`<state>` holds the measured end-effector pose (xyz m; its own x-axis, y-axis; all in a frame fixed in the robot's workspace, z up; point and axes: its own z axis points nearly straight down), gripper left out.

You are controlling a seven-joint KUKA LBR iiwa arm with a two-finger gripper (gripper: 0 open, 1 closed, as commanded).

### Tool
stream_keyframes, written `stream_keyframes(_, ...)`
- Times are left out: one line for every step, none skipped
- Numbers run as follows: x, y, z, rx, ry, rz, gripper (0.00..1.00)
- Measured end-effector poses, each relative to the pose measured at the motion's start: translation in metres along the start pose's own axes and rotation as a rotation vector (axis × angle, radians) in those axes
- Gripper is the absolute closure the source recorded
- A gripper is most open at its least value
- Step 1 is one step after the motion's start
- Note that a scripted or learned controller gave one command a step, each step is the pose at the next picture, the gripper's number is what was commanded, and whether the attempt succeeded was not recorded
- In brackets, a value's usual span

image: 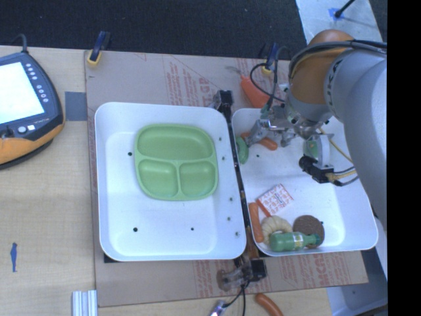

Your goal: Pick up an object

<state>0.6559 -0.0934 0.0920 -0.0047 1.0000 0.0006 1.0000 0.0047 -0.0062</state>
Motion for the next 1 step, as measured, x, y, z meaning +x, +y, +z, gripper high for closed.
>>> stream_keyframes(-0.0023,0.0000,0.0001,0.000,0.000,0.001,0.00)
